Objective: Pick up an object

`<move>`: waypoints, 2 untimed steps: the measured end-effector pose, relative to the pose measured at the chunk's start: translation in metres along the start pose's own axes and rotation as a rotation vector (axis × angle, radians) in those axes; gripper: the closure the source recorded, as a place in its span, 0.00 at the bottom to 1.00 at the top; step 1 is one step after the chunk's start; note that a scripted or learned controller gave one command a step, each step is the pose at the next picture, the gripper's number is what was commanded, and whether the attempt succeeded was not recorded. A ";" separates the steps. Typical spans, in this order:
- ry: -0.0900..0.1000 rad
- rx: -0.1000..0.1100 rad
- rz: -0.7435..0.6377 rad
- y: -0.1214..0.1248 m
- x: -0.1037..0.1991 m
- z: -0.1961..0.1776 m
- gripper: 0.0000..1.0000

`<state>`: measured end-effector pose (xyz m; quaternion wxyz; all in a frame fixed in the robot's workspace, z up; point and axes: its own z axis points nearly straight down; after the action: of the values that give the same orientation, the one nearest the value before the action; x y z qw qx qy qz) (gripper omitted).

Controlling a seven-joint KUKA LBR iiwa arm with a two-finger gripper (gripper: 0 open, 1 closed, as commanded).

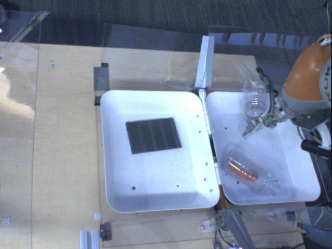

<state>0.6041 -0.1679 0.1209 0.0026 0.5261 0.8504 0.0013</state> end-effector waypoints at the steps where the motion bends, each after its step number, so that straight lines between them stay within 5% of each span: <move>1: 0.007 0.011 -0.008 0.036 -0.052 0.028 0.00; 2: 0.017 0.021 -0.025 0.039 -0.060 0.029 0.00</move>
<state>0.6655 -0.2039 0.0920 -0.0102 0.5152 0.8570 -0.0029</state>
